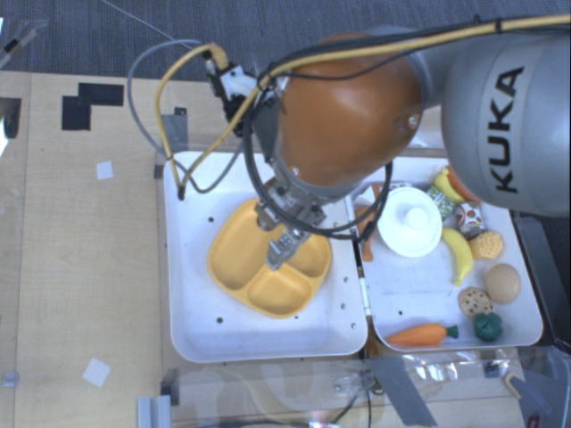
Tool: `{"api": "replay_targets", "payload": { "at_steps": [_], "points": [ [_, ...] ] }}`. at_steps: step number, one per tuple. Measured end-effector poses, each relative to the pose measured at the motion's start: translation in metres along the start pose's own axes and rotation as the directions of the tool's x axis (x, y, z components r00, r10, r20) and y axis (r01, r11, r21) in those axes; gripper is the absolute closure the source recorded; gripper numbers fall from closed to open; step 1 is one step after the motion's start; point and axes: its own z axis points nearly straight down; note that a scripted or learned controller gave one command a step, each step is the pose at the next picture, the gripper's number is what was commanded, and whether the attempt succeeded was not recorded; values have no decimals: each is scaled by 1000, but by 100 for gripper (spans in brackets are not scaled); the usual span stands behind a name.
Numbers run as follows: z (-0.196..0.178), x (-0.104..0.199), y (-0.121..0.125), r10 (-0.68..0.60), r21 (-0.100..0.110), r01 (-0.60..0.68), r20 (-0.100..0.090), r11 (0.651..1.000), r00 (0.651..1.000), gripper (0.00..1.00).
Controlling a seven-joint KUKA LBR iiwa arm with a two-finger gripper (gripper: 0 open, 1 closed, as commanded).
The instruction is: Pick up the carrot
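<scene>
The carrot (417, 334), orange with a small green top, lies flat near the front edge of the right bin (526, 328). My gripper (282, 244) hangs over the left bin (192, 310), just above the yellow divided plate (239, 259), well to the left of the carrot and farther back. Nothing shows in the gripper. The arm's big orange band and grey body cover the back of both bins.
The right bin also holds a white bowl (410, 221), a banana (459, 255), a small can (469, 219), a cookie (475, 302), a tan egg-shaped item (503, 283) and a green broccoli piece (488, 326) just right of the carrot. Cables loop over the left bin's back.
</scene>
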Motion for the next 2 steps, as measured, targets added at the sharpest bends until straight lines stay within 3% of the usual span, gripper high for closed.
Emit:
{"api": "replay_targets", "payload": {
  "at_steps": [1, 2],
  "points": [
    [102, 4, -46, 112, -14, -112, 2, 994, 994, 100],
    [-11, 1, -42, -153, 1, 153, 0, 988, 988, 100]
  ]
}}
